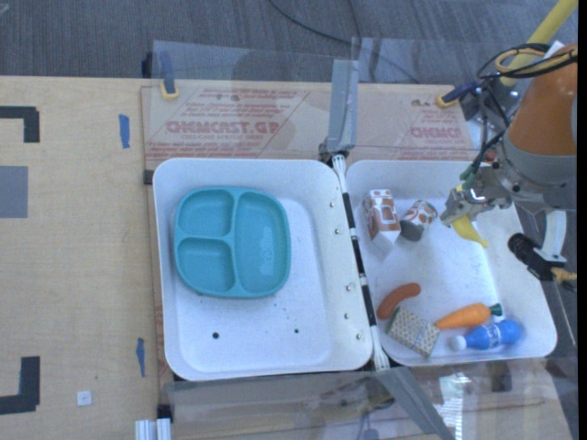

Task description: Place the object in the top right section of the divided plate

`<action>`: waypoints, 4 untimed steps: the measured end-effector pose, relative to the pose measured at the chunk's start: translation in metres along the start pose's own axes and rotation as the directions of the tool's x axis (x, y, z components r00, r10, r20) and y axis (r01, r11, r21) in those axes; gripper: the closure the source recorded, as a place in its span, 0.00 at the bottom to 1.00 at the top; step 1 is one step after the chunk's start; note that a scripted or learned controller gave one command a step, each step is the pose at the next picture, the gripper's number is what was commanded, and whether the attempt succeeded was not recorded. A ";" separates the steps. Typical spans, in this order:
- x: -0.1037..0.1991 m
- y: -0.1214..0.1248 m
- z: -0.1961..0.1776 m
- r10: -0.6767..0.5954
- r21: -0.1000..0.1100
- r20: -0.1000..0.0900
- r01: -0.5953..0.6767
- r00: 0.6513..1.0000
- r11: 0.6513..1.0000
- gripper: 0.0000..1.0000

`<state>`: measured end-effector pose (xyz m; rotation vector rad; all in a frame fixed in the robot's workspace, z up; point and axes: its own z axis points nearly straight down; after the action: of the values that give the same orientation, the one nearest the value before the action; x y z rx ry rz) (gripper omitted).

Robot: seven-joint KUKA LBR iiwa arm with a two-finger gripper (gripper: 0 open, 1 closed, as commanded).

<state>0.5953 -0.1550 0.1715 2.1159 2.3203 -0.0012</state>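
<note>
The teal divided plate point(232, 242) lies in the left bin point(266, 346), with one large section on its right side and two smaller ones on its left. My gripper point(463, 209) hangs over the upper right part of the right bin point(527, 291). A yellow object point(471, 232) pokes out just below the gripper, partly hidden by it; whether it is touched I cannot tell. To the gripper's left, a brown-and-white carton point(381, 214) and a small tipped can point(418, 218) lie on the bin floor.
Lower in the right bin lie a red sausage point(399, 299), an orange carrot point(464, 316), a blue bottle point(492, 335) and a speckled tan block point(415, 332). A ridge with white pegs point(353, 246) separates the two bins.
</note>
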 end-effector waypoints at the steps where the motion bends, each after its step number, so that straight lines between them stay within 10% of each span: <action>1: 0.083 -0.011 -0.063 0.045 -0.002 -0.001 -0.045 0.999 0.999 1.00; 2: 0.177 -0.002 -0.094 0.176 -0.001 -0.001 -0.176 0.984 0.984 1.00; 4: 0.357 0.075 0.019 0.292 0.001 -0.001 -0.292 0.956 0.956 1.00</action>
<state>0.6367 0.2074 0.1523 2.4363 1.9831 -0.0006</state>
